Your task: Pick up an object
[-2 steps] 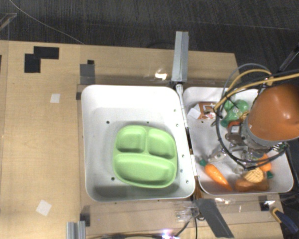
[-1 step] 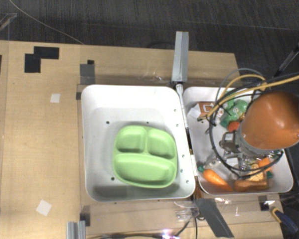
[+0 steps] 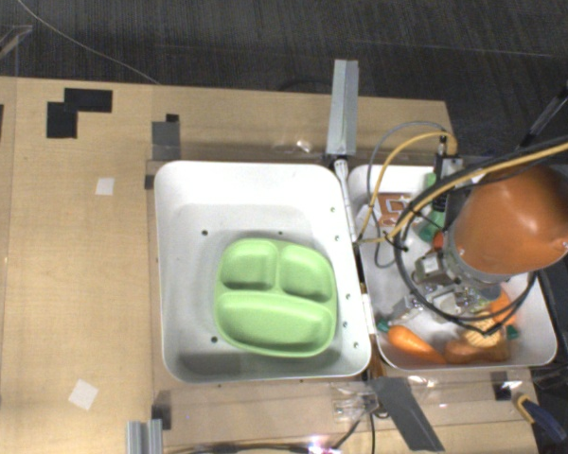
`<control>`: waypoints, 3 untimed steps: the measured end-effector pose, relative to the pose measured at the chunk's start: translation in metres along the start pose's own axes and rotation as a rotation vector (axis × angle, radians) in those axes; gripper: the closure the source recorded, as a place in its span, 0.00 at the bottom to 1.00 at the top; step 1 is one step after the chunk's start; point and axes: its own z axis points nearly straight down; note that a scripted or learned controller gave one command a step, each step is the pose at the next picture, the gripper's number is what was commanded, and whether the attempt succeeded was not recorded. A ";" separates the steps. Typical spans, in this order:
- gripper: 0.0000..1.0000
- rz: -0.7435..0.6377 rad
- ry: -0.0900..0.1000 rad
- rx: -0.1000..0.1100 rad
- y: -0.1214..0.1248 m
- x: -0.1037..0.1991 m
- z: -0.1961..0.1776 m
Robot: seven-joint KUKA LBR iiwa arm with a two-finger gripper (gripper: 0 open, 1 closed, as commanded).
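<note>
My gripper [image 3: 459, 303] hangs low over the right bin [image 3: 546, 348], under the arm's orange band [image 3: 511, 220] and a tangle of cables. Just below it, along the bin's front wall, lie an orange carrot [image 3: 412, 340] and a brown bread-like piece [image 3: 475, 348]. Another orange piece [image 3: 503, 306] peeks out at the gripper's right side. A small red-and-white item [image 3: 390, 208] lies at the back of this bin, with a green bit [image 3: 436, 220] beside it. The arm hides the middle of the bin.
The left bin [image 3: 180, 253] holds a green divided plate [image 3: 276, 296] in its front centre. A metal post [image 3: 342, 107] stands behind the gap between the bins. The wooden bench [image 3: 66, 282] stretches to the left.
</note>
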 end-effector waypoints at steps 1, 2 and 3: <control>1.00 0.001 -0.005 0.007 -0.003 -0.004 -0.012; 1.00 -0.116 -0.002 -0.015 -0.040 -0.058 -0.094; 1.00 -0.425 -0.006 -0.024 -0.074 0.025 -0.051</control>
